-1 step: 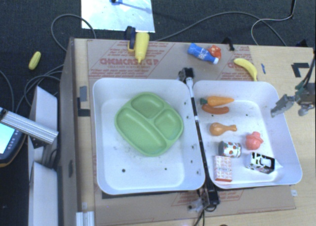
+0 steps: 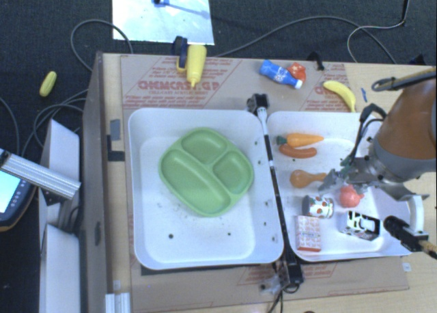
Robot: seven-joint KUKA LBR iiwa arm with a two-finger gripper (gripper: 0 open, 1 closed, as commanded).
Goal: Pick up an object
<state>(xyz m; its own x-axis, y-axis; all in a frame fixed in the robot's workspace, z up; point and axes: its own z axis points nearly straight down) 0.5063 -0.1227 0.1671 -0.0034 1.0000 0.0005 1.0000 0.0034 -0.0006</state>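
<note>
The right bin point(image 2: 382, 253) holds several small objects. An orange carrot point(image 2: 301, 139) lies at the back, with a darker orange piece point(image 2: 298, 152) just under it. Toward the middle sits an orange pear-shaped toy point(image 2: 305, 178). Nearer the front are a small white can point(image 2: 317, 206), a red and white packet point(image 2: 308, 232) and a black and white box point(image 2: 361, 223). My gripper point(image 2: 346, 180) hangs low over the right bin, just above a red ball point(image 2: 350, 197) and partly covering its top. Nothing is visibly held in it.
The left bin point(image 2: 150, 236) holds a green divided plate point(image 2: 207, 170). A black divider point(image 2: 272, 168) runs between the bins. Behind the bins on the cardboard lie a yellow bottle point(image 2: 194, 63), a blue bottle point(image 2: 280, 73) and a banana point(image 2: 339, 93). Cables cross the floor beyond.
</note>
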